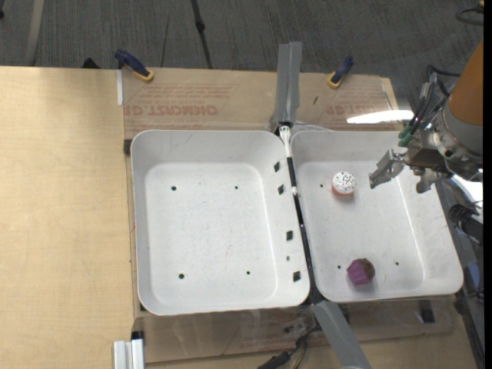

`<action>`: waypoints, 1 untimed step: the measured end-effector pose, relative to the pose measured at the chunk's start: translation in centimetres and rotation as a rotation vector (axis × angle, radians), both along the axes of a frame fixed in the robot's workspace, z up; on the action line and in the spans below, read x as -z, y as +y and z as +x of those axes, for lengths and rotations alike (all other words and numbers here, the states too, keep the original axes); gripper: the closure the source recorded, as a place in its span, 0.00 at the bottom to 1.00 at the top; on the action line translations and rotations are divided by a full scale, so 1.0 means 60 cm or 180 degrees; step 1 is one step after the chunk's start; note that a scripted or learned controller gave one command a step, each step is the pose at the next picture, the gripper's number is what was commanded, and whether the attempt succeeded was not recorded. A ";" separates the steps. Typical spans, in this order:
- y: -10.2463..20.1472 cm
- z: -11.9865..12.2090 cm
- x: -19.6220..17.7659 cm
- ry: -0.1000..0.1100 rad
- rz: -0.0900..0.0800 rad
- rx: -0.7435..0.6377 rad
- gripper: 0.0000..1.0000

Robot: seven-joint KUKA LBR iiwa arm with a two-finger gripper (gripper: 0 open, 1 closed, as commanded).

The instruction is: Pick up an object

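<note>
The jaws (401, 174) stand spread and empty over the right bin (419, 241); the speckled ball (343, 183) lies just left; the arm is cut off at right.

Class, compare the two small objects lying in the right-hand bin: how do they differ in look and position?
The white speckled ball is pale with dark flecks; the purple object is dark magenta with a brownish patch. The ball looks round, the purple object lumpier. The ball lies toward the bin's far side, close to the gripper; the purple object lies near the front edge. Both rest in the right bin, untouched.
</note>
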State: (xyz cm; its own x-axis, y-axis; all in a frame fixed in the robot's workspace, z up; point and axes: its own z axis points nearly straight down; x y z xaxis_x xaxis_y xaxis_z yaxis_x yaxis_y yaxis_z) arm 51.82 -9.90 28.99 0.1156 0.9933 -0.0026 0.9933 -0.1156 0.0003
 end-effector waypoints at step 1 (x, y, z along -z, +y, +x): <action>-0.040 -0.070 0.274 0.0015 0.0009 0.0059 0.00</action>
